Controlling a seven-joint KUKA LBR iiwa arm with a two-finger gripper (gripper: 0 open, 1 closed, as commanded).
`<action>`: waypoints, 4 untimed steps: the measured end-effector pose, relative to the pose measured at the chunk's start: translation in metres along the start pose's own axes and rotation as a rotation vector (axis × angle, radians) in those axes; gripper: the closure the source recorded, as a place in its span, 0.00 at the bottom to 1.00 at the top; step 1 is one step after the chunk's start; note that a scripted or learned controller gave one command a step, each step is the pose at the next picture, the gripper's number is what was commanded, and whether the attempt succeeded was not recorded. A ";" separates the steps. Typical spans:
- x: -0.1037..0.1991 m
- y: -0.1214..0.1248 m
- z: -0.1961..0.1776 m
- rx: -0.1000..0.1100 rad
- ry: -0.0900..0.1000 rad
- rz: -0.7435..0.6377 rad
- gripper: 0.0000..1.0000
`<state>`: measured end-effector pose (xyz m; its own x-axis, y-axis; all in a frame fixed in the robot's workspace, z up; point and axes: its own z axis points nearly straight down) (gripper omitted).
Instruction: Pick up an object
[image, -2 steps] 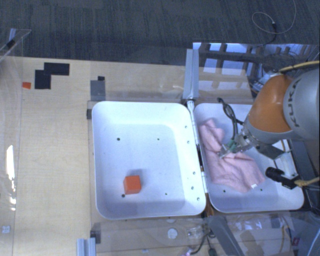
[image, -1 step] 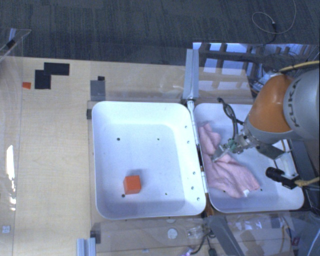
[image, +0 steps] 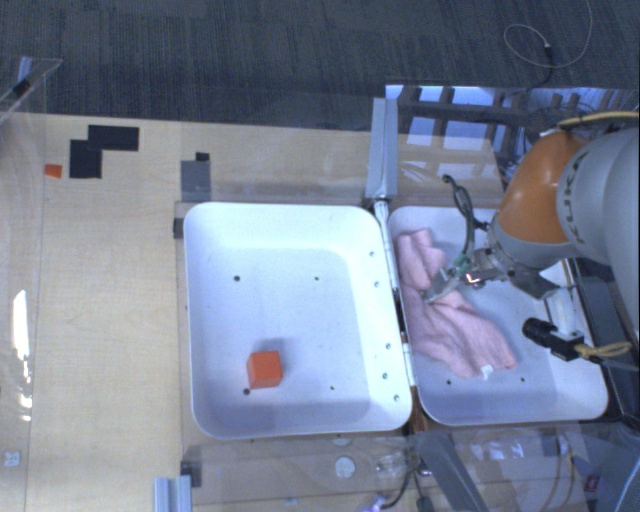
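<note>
From above we see a soft, rumpled pink cloth (image: 450, 322) lying in the right bin (image: 560, 400). The gripper (image: 447, 286) sits down on its folds; whether the claw pinches fabric we cannot tell. A small orange block (image: 265, 369) rests in the smooth left bin (image: 300, 240).

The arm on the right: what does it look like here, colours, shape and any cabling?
The arm is bulky and rounded, with a grey shell and a glossy orange band above the wrist. A thin black cable loops near the wrist. At its tip is a small metallic pincer, with narrow fingers too small to describe further.
</note>
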<state>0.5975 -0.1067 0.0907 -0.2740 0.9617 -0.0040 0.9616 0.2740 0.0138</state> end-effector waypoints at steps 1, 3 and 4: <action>0.001 0.004 -0.012 -0.007 -0.002 -0.007 1.00; 0.014 -0.027 -0.001 -0.005 -0.004 -0.005 0.00; 0.017 -0.030 -0.001 -0.007 -0.005 -0.038 0.00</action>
<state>0.5636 -0.0986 0.0916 -0.3103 0.9506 -0.0099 0.9504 0.3104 0.0205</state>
